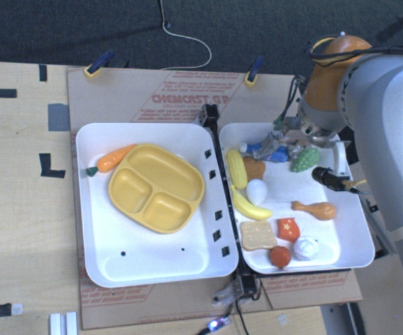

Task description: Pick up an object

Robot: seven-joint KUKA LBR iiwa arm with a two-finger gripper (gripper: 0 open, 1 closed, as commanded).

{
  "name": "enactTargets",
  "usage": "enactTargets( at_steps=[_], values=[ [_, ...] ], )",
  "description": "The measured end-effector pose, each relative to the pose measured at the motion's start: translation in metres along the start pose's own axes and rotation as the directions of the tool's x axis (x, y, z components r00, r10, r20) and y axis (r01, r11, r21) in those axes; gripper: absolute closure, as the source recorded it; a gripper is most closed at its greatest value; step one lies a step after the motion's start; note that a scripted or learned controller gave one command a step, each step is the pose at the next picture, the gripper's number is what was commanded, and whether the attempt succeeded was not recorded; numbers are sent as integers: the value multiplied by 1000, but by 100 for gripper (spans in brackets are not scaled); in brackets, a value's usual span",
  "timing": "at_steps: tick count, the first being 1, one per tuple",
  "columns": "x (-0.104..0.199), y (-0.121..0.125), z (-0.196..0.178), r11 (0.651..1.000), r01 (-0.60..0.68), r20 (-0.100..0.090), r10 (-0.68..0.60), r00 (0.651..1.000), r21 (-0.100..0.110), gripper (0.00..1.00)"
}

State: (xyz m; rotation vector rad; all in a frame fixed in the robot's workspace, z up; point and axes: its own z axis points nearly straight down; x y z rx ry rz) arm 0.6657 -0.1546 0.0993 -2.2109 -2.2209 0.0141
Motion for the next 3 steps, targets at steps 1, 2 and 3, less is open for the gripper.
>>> enactTargets(
  at_steps=[1, 2, 3],
  values=[
    [4, -7, -43, 1000, -3, -1, 3, 1000, -9, 100],
    [-4, -6, -90, 1000, -3, -1, 3, 1000, -14, 100],
    [-3, -5, -128, 1000, -3, -1, 3, 1000, -15, 100]
  ],
)
